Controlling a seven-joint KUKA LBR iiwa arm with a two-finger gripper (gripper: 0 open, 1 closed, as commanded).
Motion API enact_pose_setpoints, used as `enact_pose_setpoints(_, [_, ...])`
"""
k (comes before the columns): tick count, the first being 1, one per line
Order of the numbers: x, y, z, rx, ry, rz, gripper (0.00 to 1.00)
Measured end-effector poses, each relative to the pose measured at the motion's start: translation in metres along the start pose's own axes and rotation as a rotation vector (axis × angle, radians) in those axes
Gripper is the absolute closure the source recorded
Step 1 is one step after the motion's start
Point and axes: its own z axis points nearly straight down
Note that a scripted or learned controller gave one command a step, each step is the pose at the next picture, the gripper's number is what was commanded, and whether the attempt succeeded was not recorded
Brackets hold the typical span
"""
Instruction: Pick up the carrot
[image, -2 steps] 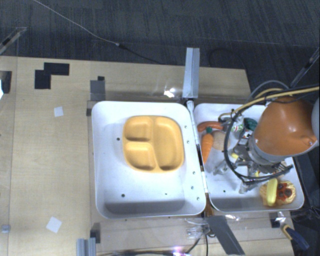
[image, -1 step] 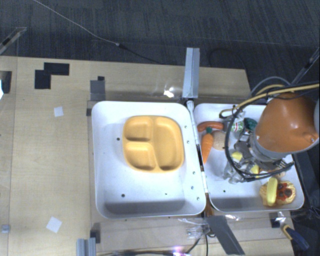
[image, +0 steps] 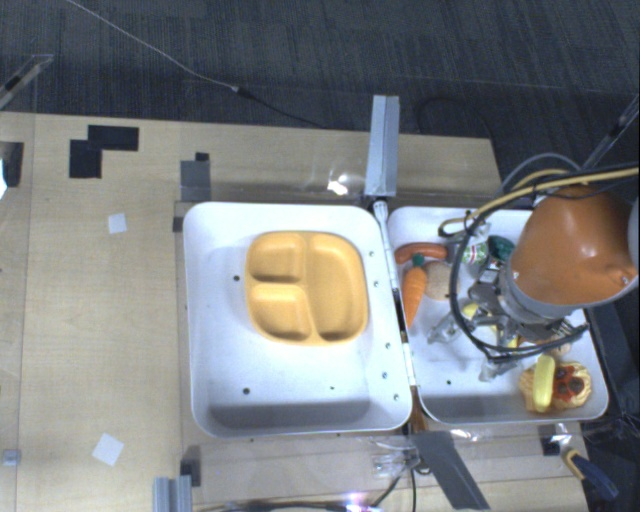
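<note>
The carrot (image: 413, 291), orange with a green top, lies along the left wall of the right bin (image: 450, 398), pointing toward the front. My gripper (image: 472, 343) hangs over the middle of that bin, under the orange-banded wrist (image: 575, 250), a short way right of the carrot and apart from it. The wrist and its cables hide most of the gripper.
A yellow divided plate (image: 305, 285) sits in the left bin (image: 215, 330). The right bin also holds a red sausage (image: 420, 251), a brown piece (image: 438, 281) beside the carrot, a green and white item (image: 495, 248), and a banana (image: 544, 383) with red fruit (image: 573, 382) at the front right.
</note>
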Motion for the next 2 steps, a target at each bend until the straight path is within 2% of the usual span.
enact_pose_setpoints(1, [-0.041,0.044,-0.072,-0.003,0.004,0.077,0.0])
enact_pose_setpoints(2, [0.015,0.006,0.001,-0.011,0.012,0.014,0.0])
